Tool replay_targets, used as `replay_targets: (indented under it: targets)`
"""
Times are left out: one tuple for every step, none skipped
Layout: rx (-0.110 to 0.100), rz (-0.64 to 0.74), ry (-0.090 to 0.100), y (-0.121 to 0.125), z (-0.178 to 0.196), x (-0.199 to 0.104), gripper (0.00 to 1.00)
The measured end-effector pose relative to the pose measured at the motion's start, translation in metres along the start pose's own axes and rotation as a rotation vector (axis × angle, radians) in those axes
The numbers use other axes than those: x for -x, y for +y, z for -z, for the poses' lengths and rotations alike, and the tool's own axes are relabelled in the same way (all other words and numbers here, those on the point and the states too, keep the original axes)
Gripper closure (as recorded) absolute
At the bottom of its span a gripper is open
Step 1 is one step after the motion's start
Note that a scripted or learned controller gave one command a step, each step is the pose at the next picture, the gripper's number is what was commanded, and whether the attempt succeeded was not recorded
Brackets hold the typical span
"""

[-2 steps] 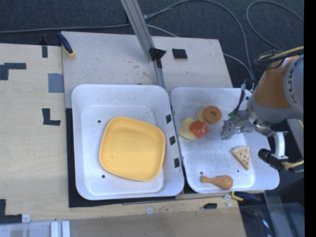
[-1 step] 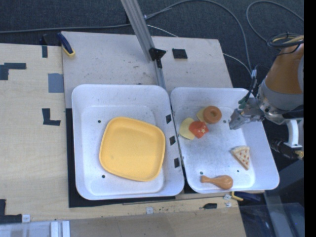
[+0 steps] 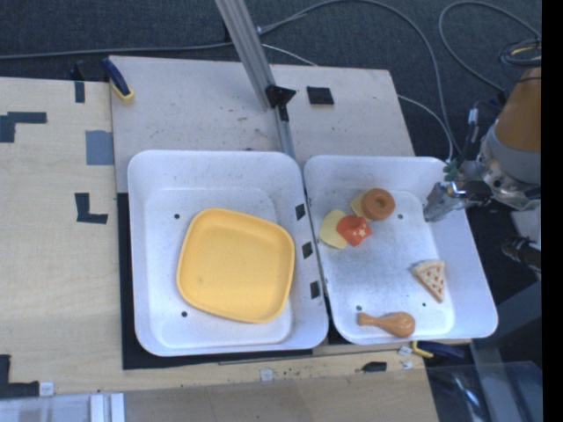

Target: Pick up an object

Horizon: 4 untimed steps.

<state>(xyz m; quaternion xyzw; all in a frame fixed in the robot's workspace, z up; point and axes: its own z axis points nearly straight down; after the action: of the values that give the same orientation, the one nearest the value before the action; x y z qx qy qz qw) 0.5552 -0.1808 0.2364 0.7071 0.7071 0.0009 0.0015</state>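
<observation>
Gripper at the right edge of the right-hand bin, poised at mid-right of the frame with nothing visible in its grasp; whether it is open or closed cannot be told at this size and angle. The grey wrist and orange band of the arm rise behind it at the far right.

Nearest candidates lie well apart from the tool: a brown doughnut to its left, touching a red tomato-like piece and a pale yellow slice near the bin's left wall. A pizza wedge sits below the gripper toward the lower right, and a drumstick rests along the bottom wall. In the left-hand bin a yellow plate lies flat, filling most of the floor.

The pick appears not yet begun. Risks from here: a descent at the present spot would likely strike the bin's rim, not a toy; the clustered doughnut, tomato and slice could be shoved apart rather than caught; the flat pizza wedge offers little edge to pinch; the drumstick, tight to the wall, leaves scant room.
</observation>
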Motion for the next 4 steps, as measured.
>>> replay_targets:
  targets:
    - [0.001,0.001,0.000,0.001,0.052,0.000,1.00]
    - [-0.003,0.004,0.002,-0.002,0.049,-0.055,1.00]
    - [-0.005,0.004,0.002,-0.018,0.030,-0.103,1.00]
    - [-0.004,0.003,0.002,-0.032,0.029,-0.147,1.00]
